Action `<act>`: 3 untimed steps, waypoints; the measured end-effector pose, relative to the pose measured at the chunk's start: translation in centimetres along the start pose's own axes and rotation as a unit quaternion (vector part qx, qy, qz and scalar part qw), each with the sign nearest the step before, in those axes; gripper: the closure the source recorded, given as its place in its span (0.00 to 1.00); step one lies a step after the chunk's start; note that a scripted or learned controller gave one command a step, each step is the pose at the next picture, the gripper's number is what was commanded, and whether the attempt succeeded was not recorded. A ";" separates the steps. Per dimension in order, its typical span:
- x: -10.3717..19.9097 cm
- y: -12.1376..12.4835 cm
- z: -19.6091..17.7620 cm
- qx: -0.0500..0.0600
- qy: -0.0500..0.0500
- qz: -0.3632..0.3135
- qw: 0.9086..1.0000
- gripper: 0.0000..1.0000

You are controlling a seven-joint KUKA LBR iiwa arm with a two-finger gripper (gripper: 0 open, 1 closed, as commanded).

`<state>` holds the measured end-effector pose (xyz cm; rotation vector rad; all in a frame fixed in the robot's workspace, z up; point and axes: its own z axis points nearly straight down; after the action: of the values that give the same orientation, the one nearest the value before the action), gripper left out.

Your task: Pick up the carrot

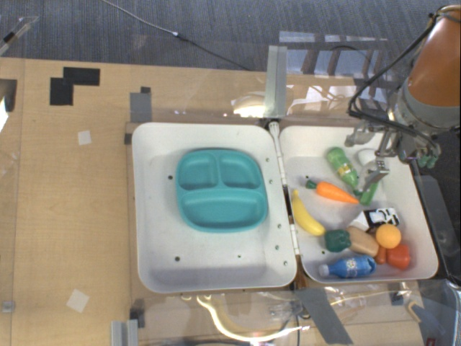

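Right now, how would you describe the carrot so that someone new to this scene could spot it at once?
Look in the right bin, the one crowded with toy food. The carrot lies across its middle, just below the green bottle and above the banana. It is the only long orange piece tapering to a point, with a green stub at its left end; the orange is round.

My arm (438, 71): rounded orange band at the top right, grey segment below it. Black cables loop from the band across the wrist. My gripper (377, 166) is pale metallic grey, with thin silvery fingers (374, 172) and small bracket-like parts around the wrist.
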<state>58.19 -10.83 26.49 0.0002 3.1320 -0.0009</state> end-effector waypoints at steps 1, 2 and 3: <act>-1.6 -0.4 14.0 -0.001 0.007 0.042 0.999 0.00; -2.8 -1.9 17.6 0.000 -0.001 0.240 0.971 0.00; -3.1 -1.7 16.3 -0.001 -0.006 0.235 0.972 1.00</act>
<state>61.48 -12.53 10.25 0.7346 3.0328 0.0050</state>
